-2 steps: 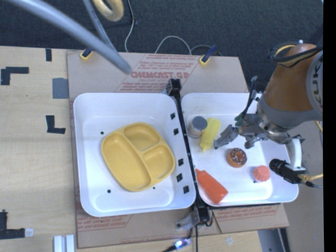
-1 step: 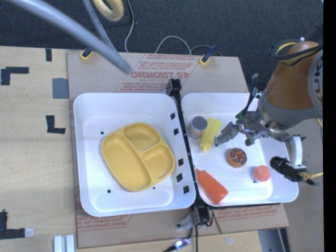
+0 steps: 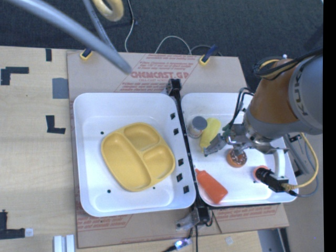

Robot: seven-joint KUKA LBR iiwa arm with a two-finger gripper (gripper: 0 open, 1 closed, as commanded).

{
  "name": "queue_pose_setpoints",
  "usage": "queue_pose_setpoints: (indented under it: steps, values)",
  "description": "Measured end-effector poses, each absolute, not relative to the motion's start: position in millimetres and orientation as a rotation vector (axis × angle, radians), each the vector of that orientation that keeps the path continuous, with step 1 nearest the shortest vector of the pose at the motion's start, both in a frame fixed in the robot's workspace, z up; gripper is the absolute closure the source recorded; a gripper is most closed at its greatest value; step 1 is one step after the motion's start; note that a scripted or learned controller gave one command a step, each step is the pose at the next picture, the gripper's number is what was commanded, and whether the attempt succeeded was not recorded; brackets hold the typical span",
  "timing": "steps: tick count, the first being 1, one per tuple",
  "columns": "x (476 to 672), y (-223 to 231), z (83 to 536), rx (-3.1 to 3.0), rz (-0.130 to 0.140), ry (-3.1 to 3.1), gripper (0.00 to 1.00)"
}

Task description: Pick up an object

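At the near edge of the right bin [image 3: 247,196] lies one orange wedge [image 3: 211,186], close against the divider. Just behind it, toward the bin's right, sits one small round brown-and-white piece [image 3: 237,158], right under the arm's wrist. The arm [image 3: 278,106] reaches in from the right, bent down over this bin, its orange band above the wrist. The gripper [image 3: 216,145] points left and down beside one yellow object [image 3: 211,131], touching or nearly touching it; whether its fingers are apart or together cannot be told. One grey cylinder [image 3: 198,125] stands just left of the yellow object. The left bin [image 3: 86,140] holds one yellow divided plate [image 3: 137,155] with three compartments. The two bins sit side by side on the table [image 3: 31,140].
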State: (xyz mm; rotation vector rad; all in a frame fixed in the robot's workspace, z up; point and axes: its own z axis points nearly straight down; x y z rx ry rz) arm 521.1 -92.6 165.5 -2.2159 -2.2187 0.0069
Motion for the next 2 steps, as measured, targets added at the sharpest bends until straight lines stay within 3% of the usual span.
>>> queue_pose_setpoints:
  steps: [2]
  values:
    - [527.7,-94,83,-2.219,0.004,-2.222,0.00]
